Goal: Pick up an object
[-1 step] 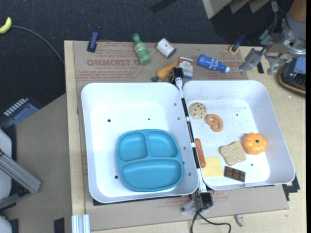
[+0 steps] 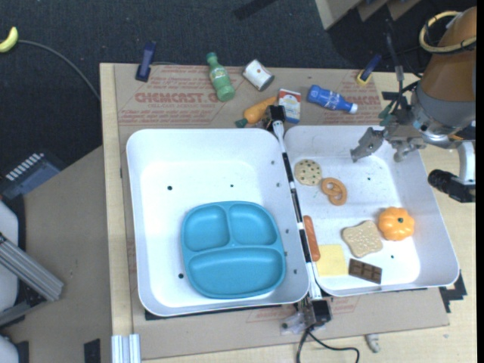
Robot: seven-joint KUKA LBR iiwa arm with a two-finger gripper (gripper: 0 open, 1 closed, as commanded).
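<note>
The right bin (image 2: 423, 195) holds several toy foods: a round cookie (image 2: 308, 172), a pretzel (image 2: 333, 190), an orange pumpkin (image 2: 396, 223), a slice of toast (image 2: 363, 238), a yellow cheese square (image 2: 330, 260), a chocolate bar (image 2: 365, 271) and a red sausage (image 2: 308, 237) along the left wall. My gripper (image 2: 380, 148) hangs over the bin's far part, up and right of the pretzel. It is open, and nothing sits between its fingers (image 2: 362, 147).
A blue divided plate (image 2: 233, 248) lies in the left bin (image 2: 151, 172). Behind the bins, on the board, lie a green bottle (image 2: 221, 78), a white cup (image 2: 258, 74), a small carton (image 2: 288, 104), a carrot (image 2: 257, 112) and a blue bottle (image 2: 331, 99).
</note>
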